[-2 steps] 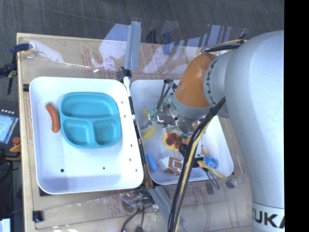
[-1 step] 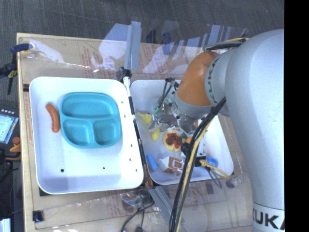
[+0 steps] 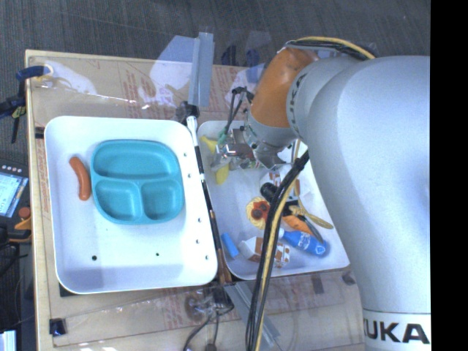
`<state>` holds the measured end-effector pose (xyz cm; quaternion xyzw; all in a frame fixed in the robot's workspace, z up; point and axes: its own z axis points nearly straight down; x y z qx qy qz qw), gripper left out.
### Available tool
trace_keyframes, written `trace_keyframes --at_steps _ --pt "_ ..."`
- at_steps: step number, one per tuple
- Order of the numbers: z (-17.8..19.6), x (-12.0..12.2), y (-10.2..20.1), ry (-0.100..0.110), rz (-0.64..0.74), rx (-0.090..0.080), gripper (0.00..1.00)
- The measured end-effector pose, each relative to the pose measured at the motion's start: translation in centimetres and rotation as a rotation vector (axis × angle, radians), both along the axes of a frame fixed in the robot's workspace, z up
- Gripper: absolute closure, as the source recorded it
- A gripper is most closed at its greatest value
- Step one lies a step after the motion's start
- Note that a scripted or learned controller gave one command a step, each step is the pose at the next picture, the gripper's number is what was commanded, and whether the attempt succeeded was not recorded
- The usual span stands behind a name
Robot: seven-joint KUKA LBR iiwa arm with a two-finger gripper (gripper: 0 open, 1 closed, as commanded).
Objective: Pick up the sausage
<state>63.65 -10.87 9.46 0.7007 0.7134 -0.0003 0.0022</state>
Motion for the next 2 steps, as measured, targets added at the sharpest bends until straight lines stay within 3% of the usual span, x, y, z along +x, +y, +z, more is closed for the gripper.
trace_keyframes --at_steps 1,2 --pt "-0.2 -0.1 -0.1 0.003 -0.001 -0.001 0.00" --pt "-0.4 -5.6 -0.8 0.008 0.035 0.005 0.00"
